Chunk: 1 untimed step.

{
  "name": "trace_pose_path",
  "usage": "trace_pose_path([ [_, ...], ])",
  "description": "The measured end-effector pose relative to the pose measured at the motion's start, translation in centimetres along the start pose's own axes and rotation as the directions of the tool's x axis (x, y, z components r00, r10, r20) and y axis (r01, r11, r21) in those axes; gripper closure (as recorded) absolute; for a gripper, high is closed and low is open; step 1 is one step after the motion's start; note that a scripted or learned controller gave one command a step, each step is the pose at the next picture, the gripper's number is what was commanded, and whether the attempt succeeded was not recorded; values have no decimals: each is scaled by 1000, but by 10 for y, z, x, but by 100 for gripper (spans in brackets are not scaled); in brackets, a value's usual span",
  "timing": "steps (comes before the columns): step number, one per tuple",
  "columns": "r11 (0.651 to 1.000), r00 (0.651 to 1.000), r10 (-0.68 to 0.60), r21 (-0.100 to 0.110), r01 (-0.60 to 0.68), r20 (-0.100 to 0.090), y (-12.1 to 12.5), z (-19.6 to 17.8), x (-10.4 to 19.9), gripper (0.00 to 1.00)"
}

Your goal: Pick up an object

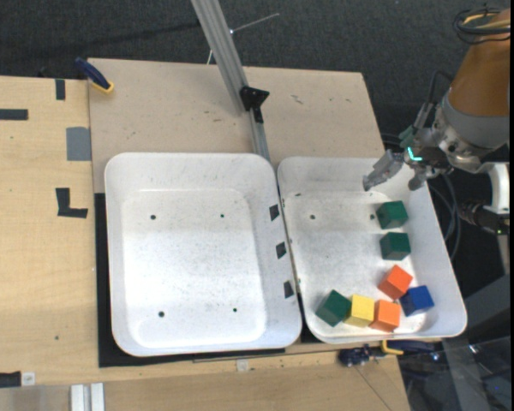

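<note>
In the right bin (pixel 301 229), near its far edge, my claw (pixel 397 173) hangs with its two fingers spread apart and nothing between them. Just below it sits a dark green block (pixel 392 214), the nearest thing to grab, lying close to the bin's right wall. A second dark green block (pixel 396 246) lies just beside that one, a little nearer the front. Farther down there is a bunch packed close: an orange block (pixel 397 280), a blue block (pixel 418 299), another orange one (pixel 385 314), a yellow block (pixel 361 308) and a green block (pixel 332 306).

I think these are small, hard, light blocks (like toy cubes), so they should not squash or break. Their flat sides look smooth, so they could slip if I pinch a corner. I would take the top green block by two flat sides facing each other, with the fingers straight down over its middle. It sits apart from the rest, so the fingers have room. The left bin (pixel 188 187) has no blocks in it.
</note>
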<state>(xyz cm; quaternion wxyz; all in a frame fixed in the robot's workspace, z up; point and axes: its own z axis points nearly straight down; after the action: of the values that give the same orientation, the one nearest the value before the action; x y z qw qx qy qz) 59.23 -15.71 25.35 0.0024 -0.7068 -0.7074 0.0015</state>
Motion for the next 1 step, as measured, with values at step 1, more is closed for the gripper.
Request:
trace_pose_path([
  [1,1000,1000,-1,-4,1,1,1,-2,0,0],
])
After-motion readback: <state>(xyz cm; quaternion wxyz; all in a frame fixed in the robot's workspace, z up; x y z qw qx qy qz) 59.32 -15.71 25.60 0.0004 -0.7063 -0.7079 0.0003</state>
